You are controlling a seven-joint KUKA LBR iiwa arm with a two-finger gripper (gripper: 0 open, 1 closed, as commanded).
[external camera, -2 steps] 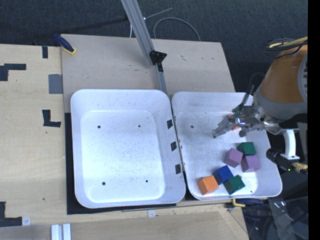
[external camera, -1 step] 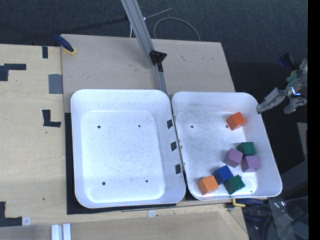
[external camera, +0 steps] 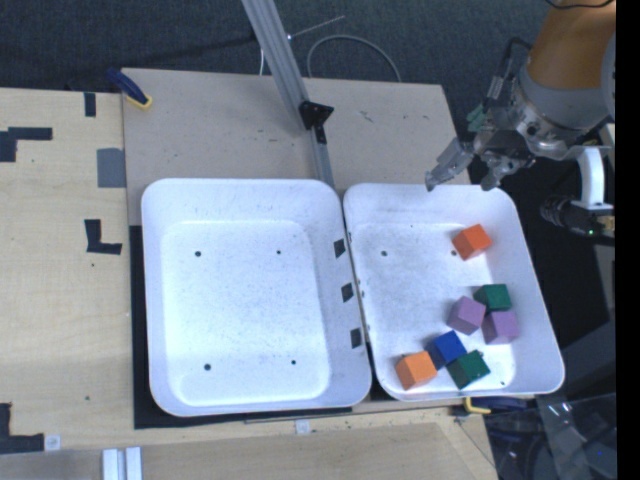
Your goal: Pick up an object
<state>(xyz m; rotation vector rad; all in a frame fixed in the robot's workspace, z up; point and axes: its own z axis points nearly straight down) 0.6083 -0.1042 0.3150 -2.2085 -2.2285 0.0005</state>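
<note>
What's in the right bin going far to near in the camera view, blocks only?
Upper orange block → upper green block → two purple blocks, roughly level, order unclear → blue block → lower orange block and lower green block, about level, nearest the front rim.

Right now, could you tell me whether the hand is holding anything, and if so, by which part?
Nothing is held. The hand hovers open above the far rim of the right bin, with no block between its fingers; the nearest orange block lies apart.

2 bins (external camera: 245, 193) side by side, perhaps 7 blocks (external camera: 468, 315) in right bin, jaws above its far rim
</note>
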